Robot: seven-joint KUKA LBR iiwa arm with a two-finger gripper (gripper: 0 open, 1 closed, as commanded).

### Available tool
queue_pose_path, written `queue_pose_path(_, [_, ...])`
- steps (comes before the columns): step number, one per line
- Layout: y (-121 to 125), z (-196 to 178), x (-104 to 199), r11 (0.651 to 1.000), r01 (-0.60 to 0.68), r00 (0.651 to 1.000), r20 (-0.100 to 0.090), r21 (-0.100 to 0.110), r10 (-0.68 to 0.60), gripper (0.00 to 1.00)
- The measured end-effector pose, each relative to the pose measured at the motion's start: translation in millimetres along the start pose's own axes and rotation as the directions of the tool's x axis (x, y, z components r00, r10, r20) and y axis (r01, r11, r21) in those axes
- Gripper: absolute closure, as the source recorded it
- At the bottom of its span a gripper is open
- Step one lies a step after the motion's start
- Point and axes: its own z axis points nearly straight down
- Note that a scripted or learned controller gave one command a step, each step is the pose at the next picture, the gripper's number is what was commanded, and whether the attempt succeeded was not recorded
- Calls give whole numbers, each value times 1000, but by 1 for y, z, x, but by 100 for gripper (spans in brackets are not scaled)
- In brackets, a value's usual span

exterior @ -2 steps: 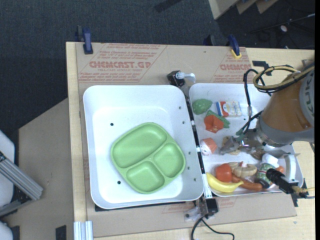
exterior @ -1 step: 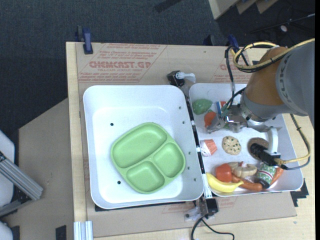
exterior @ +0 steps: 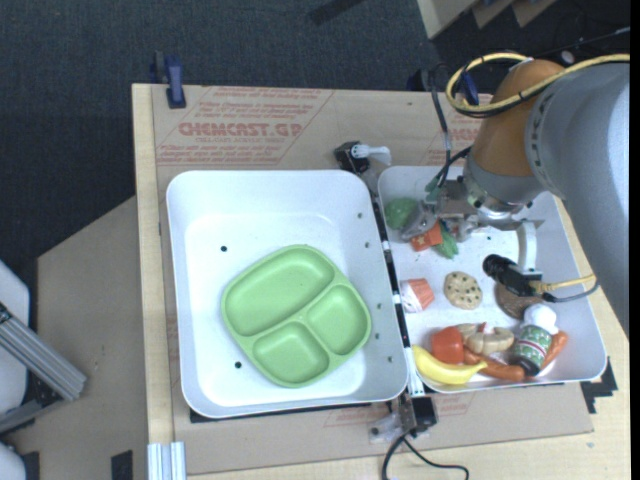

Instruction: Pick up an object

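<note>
Gripper (exterior: 440, 220) hung low in the right bin (exterior: 585, 353), its tips down among an orange-and-green toy (exterior: 432, 236) and a green piece (exterior: 401, 212); whether it was open or held anything could not be told, since the wrist hid it. Cookie (exterior: 462, 288), banana (exterior: 445, 370), tomato (exterior: 449, 344) and bottle (exterior: 535, 340) lay nearer the front. A green divided tray (exterior: 294, 314) sat in the left bin (exterior: 190, 218).
</note>
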Motion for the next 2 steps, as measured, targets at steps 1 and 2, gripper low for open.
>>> queue_pose_path(1, [0, -12, -1, 1000, -1, 1000, 1, -6, 1, 100])
queue_pose_path(2, [-94, -113, 47, 1000, 3, 1000, -4, -8, -3, 100])
